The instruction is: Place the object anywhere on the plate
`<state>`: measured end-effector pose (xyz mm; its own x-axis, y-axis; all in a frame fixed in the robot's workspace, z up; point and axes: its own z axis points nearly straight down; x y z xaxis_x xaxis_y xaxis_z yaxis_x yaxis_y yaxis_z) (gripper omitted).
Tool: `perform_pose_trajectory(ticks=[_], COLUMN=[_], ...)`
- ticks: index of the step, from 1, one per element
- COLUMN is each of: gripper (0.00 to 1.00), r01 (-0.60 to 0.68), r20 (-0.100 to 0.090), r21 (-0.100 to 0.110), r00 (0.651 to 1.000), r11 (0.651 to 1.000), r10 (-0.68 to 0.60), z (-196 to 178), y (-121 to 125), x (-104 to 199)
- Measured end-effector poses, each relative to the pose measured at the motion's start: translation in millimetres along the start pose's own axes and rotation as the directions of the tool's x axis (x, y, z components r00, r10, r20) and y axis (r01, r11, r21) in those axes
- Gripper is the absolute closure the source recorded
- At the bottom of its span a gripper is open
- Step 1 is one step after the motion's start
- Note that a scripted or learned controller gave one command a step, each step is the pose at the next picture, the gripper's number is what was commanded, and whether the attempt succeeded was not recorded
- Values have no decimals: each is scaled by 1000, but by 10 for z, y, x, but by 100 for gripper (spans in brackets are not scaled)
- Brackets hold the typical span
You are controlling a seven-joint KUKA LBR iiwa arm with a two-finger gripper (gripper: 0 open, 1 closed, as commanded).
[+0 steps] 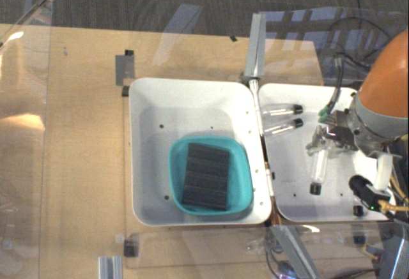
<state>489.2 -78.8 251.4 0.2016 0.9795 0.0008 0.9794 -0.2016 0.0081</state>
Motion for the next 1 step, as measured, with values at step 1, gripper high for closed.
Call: perform_pose_trajectory(ticks=[1], gripper=[100], r01=[94], r20=[-1], r21=[5], r00=[996], r11=[996], r10=[-94], z=[248], y=[48], x=[560])
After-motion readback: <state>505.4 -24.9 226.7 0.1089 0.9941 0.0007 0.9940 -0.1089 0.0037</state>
